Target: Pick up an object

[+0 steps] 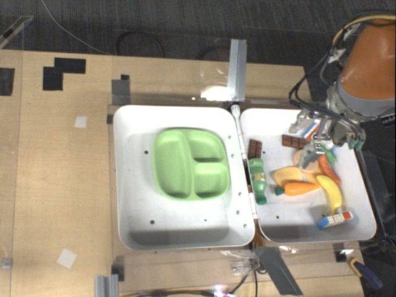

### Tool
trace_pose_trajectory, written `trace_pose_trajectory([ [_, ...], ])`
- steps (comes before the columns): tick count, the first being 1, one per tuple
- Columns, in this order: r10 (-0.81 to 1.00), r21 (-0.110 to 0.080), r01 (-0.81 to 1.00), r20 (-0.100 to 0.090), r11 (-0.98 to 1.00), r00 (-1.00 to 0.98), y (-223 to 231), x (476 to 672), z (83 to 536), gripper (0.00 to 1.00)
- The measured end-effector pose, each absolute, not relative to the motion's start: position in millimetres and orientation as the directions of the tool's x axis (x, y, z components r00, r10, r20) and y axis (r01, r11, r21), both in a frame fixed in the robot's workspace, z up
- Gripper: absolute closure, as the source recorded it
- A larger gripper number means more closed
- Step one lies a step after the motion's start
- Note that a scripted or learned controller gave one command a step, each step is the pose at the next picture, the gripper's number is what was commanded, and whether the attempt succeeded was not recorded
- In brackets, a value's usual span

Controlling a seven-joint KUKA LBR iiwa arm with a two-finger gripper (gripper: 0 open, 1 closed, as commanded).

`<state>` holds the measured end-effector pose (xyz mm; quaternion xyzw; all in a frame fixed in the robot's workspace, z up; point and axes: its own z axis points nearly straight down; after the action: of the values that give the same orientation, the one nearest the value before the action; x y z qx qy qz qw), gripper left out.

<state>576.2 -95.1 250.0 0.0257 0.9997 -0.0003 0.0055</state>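
Nearest to me, along the front edge of the right bin, I see a small marker-like stick with a blue end and a red end, lying flat. Just behind it a banana curves up toward the middle of the bin, and a carrot lies crosswise beside it, its green tip pointing left. A pale yellow lemon-like piece sits touching the carrot's back side. Against the bin's left wall I have a green bottle lying lengthwise, with a brown chocolate bar just beyond it.

Farther back, the gripper hangs over the rear right part of this bin, right above the pile; an orange-red piece lies directly under and beside it, close to the banana's upper end. I cannot tell whether the gripper is released or clenched, and I see nothing clearly held in it. Another brown bar lies just to its left.

The left bin holds a green divided tray, well apart from the gripper. Both bins rest on the wooden bench.
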Motion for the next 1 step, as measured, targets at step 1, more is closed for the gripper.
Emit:
trace_pose_trajectory([
  [1,-0.265,0.000,-0.265,-0.004,0.964,-0.964,-115.5,556.7,152.0,0.00],
])
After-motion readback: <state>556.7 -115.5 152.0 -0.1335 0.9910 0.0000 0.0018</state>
